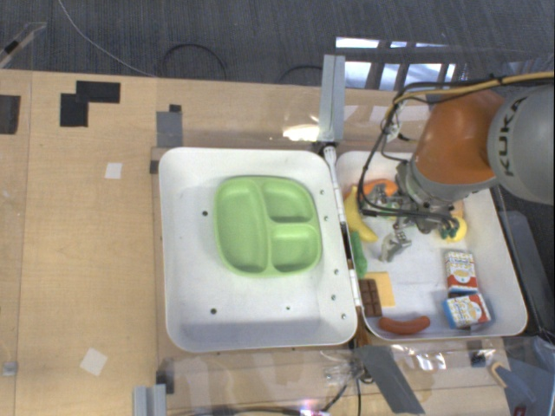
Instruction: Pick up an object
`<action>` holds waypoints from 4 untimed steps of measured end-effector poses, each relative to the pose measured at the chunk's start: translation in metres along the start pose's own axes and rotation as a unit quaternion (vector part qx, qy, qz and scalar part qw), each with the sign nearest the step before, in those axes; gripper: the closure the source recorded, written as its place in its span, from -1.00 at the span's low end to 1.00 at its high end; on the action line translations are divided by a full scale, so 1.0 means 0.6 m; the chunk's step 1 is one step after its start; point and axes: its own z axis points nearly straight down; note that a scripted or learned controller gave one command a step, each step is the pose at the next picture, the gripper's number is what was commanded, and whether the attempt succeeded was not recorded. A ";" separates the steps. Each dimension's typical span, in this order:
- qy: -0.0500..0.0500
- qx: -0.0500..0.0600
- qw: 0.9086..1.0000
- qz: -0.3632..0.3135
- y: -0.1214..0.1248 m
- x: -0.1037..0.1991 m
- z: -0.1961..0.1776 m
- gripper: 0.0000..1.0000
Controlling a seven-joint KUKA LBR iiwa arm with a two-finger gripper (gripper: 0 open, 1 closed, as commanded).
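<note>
Camera view: grey arm [520,146] enters from 3 o'clock, orange band over right bin [512,258]; gripper [395,248] points down at the bin floor, fingers parted, nothing between them; yellow banana [360,219] at its 10 o'clock, just beside; two small cartons [460,271] at 4 o'clock; one red sausage [404,324] at 6 o'clock; left bin [186,302] bears one glossy green divided plate [264,225], three compartments.
</note>
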 end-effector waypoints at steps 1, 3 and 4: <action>0.001 -0.002 0.984 -0.179 -0.054 -0.011 0.000 -1.00; 0.000 0.000 0.985 -0.172 -0.029 -0.075 0.001 -1.00; -0.001 0.000 0.977 -0.212 -0.025 -0.087 0.000 -1.00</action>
